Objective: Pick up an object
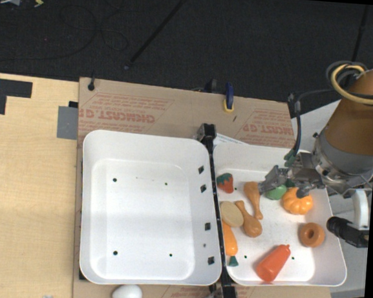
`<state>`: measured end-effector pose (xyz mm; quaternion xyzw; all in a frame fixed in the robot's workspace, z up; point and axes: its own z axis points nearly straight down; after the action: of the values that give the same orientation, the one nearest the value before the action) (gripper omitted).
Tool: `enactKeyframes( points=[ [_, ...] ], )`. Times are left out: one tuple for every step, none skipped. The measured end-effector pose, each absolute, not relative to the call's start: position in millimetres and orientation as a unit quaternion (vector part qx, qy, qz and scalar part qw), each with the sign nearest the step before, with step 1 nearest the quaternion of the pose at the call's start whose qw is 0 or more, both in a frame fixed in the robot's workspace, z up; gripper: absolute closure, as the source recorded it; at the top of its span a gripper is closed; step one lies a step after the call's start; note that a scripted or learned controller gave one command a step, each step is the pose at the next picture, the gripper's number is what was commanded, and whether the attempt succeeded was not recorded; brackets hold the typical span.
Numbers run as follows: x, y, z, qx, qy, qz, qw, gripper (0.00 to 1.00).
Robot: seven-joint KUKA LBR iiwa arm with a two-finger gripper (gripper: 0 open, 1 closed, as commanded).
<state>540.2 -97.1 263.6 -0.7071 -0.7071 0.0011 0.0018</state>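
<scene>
Gripper low in the right bin, over the green toy.

I see the gripper [279,183] down at the green object [275,192], just beside the orange pumpkin [296,203]; I cannot tell how it is set. Further out in the right bin [331,276] lie a donut [311,234], red bottle [272,262], drumstick [254,198] and strawberry [225,181]. A white egg [126,295] lies below the left bin [94,169].

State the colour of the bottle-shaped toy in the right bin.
The bottle is red-orange, seen in the camera view.
</scene>
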Motion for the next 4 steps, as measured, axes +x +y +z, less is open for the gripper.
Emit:
enactKeyframes(
  points=[
    [597.6, -80, 125, -0.706, -0.708, 0.0039, 0.006, 0.0],
    [633.2, -83, 99, -0.707, -0.707, 0.0012, 0.001, 0.0],
    [643.6, -82, 87, -0.707, -0.707, 0.0007, 0.001, 0.0],
    [643.2, -84, 98, -0.708, -0.706, 0.0009, 0.001, 1.0]
  ],
)
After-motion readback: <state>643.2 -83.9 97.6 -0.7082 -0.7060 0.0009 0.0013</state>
